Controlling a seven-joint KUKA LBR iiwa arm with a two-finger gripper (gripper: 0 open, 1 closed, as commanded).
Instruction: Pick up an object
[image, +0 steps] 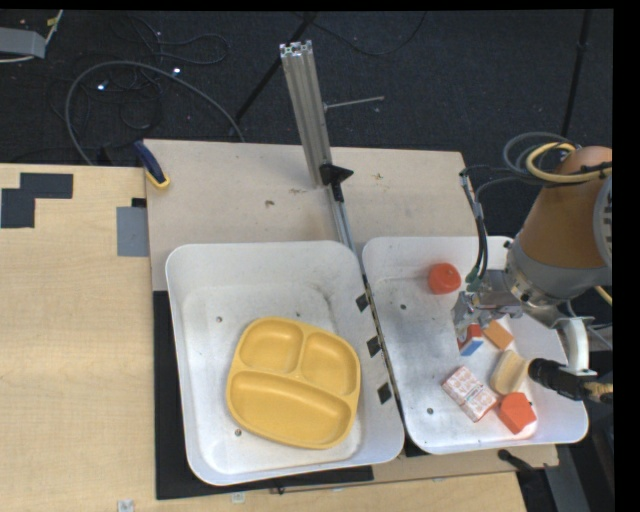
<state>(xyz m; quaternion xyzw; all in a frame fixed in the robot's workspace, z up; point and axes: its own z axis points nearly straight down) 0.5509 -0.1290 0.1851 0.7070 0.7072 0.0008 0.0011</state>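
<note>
Dark floor with loose cables frames your bench. Your left bin (190, 300) carries a yellow divided plate (294, 381). Your right bin (420, 330) has a red ball (444, 278), a patterned box (468, 391), a tan block (508, 373) and a red block (517, 412). Your gripper (477, 318) hangs over an orange-blue piece (490, 336); whether its claw is spread, you cannot tell.

yellow divided plate (295, 382) in left bin (190, 300) | aluminium post (305, 110) behind bins | black cables (120, 85) on floor
</note>
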